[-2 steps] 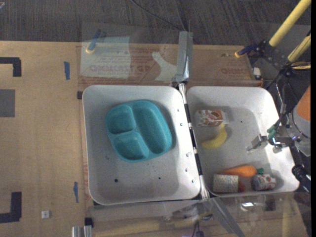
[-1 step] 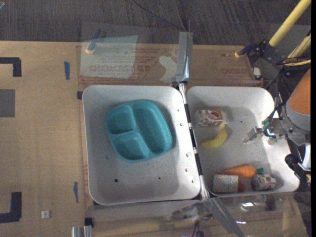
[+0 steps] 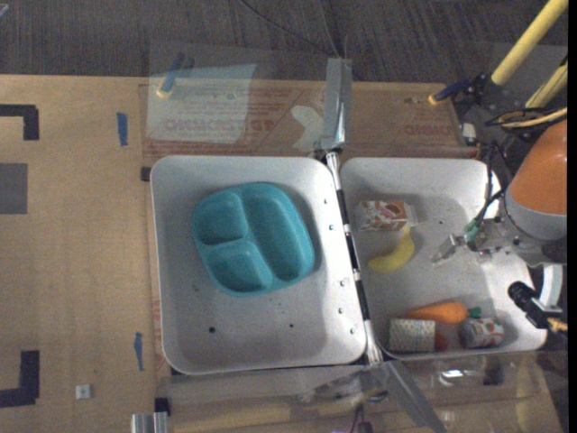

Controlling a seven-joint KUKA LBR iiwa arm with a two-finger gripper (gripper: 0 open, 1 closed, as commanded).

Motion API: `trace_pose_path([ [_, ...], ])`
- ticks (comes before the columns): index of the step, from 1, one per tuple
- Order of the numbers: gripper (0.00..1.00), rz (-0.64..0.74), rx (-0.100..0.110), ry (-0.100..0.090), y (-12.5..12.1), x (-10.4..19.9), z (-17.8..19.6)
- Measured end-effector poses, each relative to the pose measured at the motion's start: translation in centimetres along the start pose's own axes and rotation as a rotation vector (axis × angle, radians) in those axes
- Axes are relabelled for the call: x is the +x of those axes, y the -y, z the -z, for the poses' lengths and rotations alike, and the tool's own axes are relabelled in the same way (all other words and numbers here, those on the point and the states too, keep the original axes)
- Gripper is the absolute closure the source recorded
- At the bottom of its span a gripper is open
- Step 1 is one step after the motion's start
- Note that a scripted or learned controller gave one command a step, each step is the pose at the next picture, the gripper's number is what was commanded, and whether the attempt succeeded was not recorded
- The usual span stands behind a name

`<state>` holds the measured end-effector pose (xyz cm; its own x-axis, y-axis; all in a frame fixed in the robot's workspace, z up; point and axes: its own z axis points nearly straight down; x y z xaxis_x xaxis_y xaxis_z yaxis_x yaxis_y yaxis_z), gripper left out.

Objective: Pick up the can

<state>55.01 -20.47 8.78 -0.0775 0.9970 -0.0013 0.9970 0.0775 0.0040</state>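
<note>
Can (image 3: 412, 334) comes first: it seems to be the pale, speckled thing lying on its side in the right bin (image 3: 469, 177), close to the bin's front wall. It is small and a bit blurry, so this is a best guess. Nothing is lifting it, so the job looks like it has barely begun. The arm has yet to reach the can, close on it and lift it.

Touching the can, just behind it, lies an orange carrot (image 3: 442, 312). A little way to the right of the can sits a small thing with a red and green label (image 3: 482, 332). It could be mixed up with the can. The carrot is so close that it may get bumped or grabbed by mistake.

Farther back from the can, and to its right, the gripper (image 3: 453, 247) hangs over the bare bin floor. Its fingers (image 3: 442, 254) look spread apart, with nothing between them. The grey arm with its orange band (image 3: 545, 174) stands off to the right of the can.

Behind the can lies a yellow banana (image 3: 394, 255), and behind that a small carton (image 3: 386, 215). Both are well apart from the can and should not get in the way.

To the left of the can is the left bin (image 3: 180, 332), which holds a blue-green plate (image 3: 255, 238) with three parts.

Farthest from the can, on the brown tabletop (image 3: 72, 242), there is a clear sheet (image 3: 203, 106) and a black cable (image 3: 270, 16).
</note>
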Motion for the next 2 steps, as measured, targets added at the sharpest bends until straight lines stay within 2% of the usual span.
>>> trace_pose_path([
  [1,0.0,-0.424,-0.001,0.002,-4.8,1.7,-0.1],
  [2,0.0,-0.488,0.001,0.0,-2.2,2.5,0.0],
])
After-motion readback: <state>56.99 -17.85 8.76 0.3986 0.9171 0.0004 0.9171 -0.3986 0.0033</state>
